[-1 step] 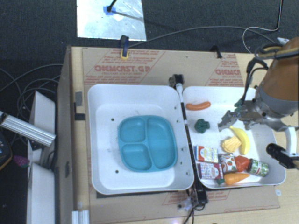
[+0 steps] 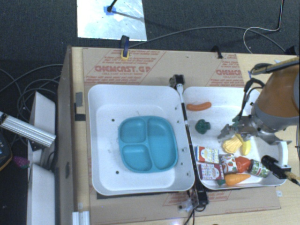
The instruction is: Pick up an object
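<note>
Blue tray [image 2: 148, 143], orange sausage [image 2: 198, 106], dark green toy [image 2: 202, 126].

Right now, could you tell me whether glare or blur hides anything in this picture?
In the camera view, glare washes out the silvery sheet beyond the bench; the right bin is evenly lit; the gripper over the yellow items looks soft, its fingers indistinct.

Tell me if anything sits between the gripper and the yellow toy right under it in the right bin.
Nothing visible does. The gripper hangs directly over the yellow toy, with no other item between them. The yellow lemon-like piece and the small carton crowd the toy's sides, while the green toy lies apart.
</note>
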